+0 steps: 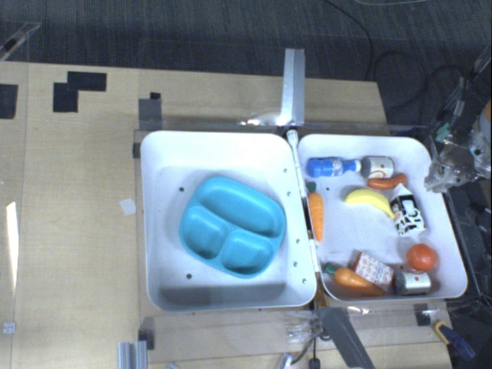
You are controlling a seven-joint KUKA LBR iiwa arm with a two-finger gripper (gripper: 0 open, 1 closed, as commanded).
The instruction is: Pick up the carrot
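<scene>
Here, the carrot (pixel 316 215) lies lengthwise against the left wall of the right bin (pixel 453 279), green tip toward the far end. A second carrot (pixel 355 280) rests at the near edge beside a small printed box (pixel 373 267). A banana (pixel 370 201) and a blue bottle (pixel 332 167) lie nearby. The left bin (pixel 165 283) holds a blue divided tray (pixel 233 226). The claw (pixel 447 171) hangs over the right bin's far right rim, well apart from both carrots; its state cannot be told.

Bright, even overhead light, white bins (pixel 223 148) close to blown out, soft shadow pooling along the left bin's near wall, pale glare streak on the tabletop (pixel 69 229) at far left, overall soft focus, right edge blurred and dim
</scene>
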